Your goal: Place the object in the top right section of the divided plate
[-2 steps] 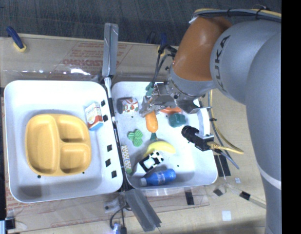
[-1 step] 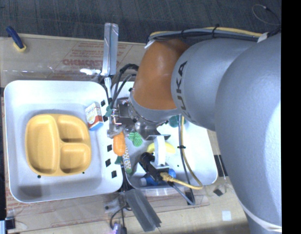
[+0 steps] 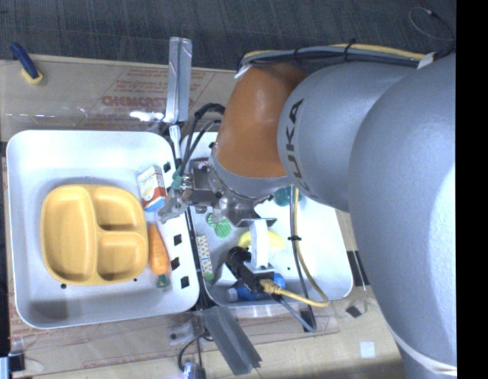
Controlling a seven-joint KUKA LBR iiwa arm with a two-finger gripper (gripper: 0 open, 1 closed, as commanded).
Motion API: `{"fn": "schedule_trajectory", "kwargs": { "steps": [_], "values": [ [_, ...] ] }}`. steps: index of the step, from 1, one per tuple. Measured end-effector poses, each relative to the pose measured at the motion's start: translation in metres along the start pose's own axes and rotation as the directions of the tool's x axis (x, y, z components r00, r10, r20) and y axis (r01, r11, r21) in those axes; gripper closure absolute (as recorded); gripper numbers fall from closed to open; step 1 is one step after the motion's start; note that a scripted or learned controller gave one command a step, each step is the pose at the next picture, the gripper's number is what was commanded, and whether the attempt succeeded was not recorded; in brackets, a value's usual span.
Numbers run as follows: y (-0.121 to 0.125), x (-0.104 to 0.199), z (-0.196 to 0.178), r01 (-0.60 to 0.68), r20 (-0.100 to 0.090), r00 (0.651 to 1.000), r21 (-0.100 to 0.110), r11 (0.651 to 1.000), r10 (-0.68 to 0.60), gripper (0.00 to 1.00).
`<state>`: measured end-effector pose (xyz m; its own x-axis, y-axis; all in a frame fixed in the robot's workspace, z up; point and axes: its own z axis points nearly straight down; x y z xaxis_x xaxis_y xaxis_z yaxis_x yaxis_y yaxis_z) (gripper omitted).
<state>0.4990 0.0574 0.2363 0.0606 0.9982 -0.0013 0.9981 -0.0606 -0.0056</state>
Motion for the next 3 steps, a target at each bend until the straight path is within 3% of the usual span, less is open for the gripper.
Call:
{"fn": "schedule_trajectory", "kwargs": {
  "steps": [1,2,3],
  "values": [
    [0.0,0.001,-0.009,0.006,0.0,1.0,0.003,1.0,-0.006,1.0],
    [-0.023,0.003,0.046,-0.108,-0.001,0.994,0.0,0.994,0.108,1.0],
    [-0.028,0.074,0.039,0.001,0.0,1.0,-0.001,1.0,-0.001,1.0]
  ]
}}
